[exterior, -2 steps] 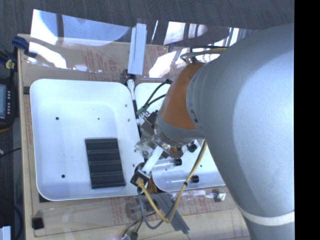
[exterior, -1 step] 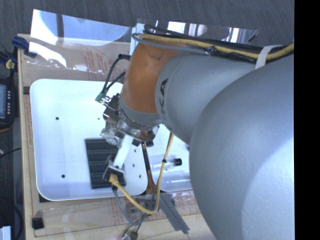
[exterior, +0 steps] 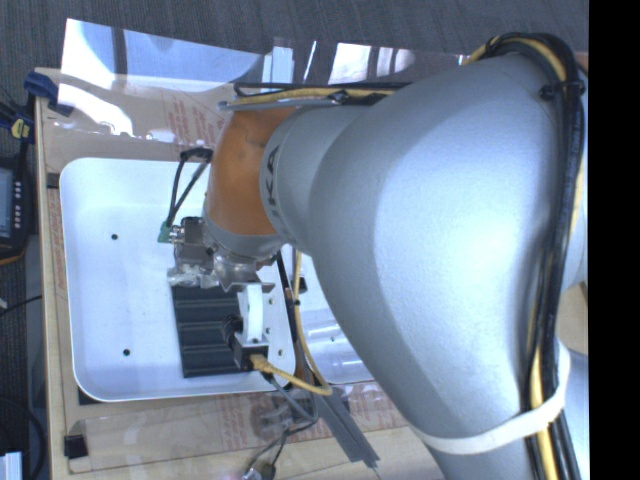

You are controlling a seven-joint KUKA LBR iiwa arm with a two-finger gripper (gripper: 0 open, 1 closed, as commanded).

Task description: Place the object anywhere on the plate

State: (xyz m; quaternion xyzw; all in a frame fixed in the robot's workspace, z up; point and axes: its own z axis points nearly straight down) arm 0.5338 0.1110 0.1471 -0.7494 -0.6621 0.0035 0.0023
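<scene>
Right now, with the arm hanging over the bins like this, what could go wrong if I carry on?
1. The arm covers most of the right half of the view, so any placement under it can't be checked from here.
2. Its wrist hangs over the left bin, towards the bin's near wall. A sideways move could clip that wall.

This looks like a robotics lab or test cell: a large grey industrial arm [exterior: 440, 248] with an orange band, cables [exterior: 572, 168] strapped along it, leans over a shallow white bin [exterior: 110, 268] set in a wood-framed surface [exterior: 45, 218], with clear plastic sheeting [exterior: 150, 58] at the far edge, grey carpet [exterior: 300, 8] beyond and electronic gear [exterior: 12, 203] at the left
</scene>
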